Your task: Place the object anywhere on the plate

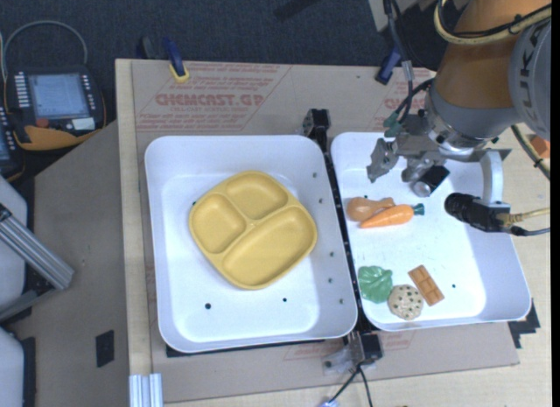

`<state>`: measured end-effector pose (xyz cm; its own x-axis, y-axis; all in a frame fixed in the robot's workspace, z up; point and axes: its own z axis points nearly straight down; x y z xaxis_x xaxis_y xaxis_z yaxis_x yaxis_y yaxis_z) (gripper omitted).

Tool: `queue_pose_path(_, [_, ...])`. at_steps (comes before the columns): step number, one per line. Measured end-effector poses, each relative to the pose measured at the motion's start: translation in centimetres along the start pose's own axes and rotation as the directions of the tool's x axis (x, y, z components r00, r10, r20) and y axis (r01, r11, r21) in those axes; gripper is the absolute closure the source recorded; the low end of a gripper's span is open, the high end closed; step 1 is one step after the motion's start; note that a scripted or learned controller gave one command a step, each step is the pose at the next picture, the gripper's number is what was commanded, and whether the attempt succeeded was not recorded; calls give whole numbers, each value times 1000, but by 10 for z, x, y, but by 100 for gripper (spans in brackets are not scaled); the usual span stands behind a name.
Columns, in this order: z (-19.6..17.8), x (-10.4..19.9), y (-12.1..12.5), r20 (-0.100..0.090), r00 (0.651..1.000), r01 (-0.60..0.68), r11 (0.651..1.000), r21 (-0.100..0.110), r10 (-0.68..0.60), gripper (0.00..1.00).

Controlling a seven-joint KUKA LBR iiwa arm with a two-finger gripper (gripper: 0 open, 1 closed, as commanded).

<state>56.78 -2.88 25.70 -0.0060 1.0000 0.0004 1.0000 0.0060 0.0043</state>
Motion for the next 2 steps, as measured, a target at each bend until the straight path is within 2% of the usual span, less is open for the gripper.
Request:
queue_pose_path(1, [1, 42, 27, 0, 1000, -1, 1000, 0, 1, 100])
queue_pose_path(2, [18, 73, 52, 1, 1000, -3, 1000, 1, 3, 100])
